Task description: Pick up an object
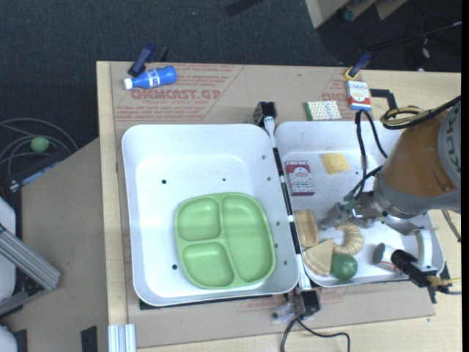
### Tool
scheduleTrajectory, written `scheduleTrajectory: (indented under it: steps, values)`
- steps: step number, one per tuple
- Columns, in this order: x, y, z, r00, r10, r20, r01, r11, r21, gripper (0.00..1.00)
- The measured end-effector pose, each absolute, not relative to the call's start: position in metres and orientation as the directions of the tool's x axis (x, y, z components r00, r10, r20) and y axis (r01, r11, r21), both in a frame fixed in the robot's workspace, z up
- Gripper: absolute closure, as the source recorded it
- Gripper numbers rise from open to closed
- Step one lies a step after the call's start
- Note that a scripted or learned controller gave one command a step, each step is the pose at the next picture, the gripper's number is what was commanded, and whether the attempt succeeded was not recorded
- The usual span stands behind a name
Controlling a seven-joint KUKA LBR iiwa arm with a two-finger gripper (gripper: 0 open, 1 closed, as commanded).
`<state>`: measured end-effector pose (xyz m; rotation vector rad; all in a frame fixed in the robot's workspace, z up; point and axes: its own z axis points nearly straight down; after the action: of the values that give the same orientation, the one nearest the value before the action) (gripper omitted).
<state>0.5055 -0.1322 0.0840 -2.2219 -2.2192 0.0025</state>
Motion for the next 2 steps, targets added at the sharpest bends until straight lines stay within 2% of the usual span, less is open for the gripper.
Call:
scheduleTrajectory:
  steps: [1,2]
  values:
    - [0.592,-0.148,0.085,0.000,1.000,0.000,1.000,0.000,0.001,0.00]
    - [0.479,-0.109,0.086,0.007,1.000,-0.013,1.000,-0.007,0.007,0.00]
